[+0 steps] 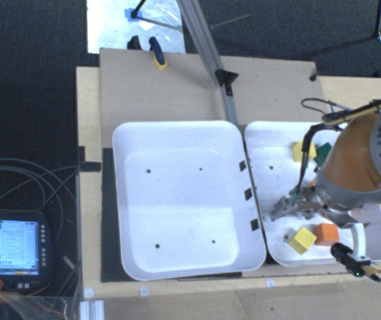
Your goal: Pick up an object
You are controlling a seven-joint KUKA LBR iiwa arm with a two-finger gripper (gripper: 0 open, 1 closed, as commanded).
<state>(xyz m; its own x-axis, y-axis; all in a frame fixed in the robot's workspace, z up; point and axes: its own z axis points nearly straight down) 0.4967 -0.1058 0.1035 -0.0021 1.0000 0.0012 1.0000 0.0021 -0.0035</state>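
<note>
Nearest the lens, reached in from three o'clock: grey arm (354, 162) with its orange band, gripper (288, 209) set low over the right bin (270, 172); could not tell how wide the jaws stood. Lay near the gripper at five o'clock: yellow block (303, 240), with an orange block (326, 234) touching at its three o'clock side. Sat farther out at twelve o'clock, by the far wall: yellow piece (301, 151) beside green piece (324, 153); adjoined at nine o'clock, left bin (177, 199).
</note>
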